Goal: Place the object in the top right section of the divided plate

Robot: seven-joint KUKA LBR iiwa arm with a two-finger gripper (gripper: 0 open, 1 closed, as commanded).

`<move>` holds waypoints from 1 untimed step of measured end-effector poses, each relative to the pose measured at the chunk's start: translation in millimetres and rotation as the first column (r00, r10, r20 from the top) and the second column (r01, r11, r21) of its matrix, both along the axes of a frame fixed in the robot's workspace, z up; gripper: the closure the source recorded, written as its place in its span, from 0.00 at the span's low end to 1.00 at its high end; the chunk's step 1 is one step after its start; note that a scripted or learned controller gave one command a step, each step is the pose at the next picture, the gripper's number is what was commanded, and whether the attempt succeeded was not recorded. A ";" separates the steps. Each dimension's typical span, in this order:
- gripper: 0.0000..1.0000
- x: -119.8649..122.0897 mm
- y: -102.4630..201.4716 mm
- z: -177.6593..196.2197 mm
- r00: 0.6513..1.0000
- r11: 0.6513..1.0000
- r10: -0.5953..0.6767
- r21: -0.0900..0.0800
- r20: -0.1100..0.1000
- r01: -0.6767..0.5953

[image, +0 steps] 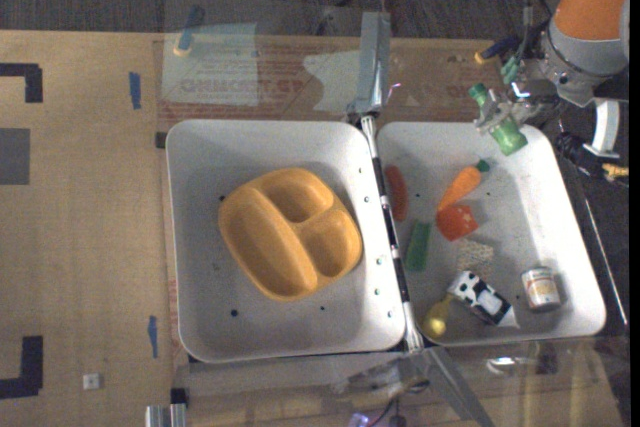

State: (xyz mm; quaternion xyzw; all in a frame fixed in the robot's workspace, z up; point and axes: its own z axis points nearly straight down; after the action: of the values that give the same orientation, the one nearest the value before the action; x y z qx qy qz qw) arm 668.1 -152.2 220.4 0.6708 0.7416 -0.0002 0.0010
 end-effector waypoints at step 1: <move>1.00 -27.9 80.3 -28.4 0.982 0.982 0.191 0.002 -0.002 -0.191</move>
State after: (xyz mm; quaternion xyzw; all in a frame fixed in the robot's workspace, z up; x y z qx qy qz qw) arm 640.2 -71.9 192.0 0.5966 0.8026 0.0001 -0.0004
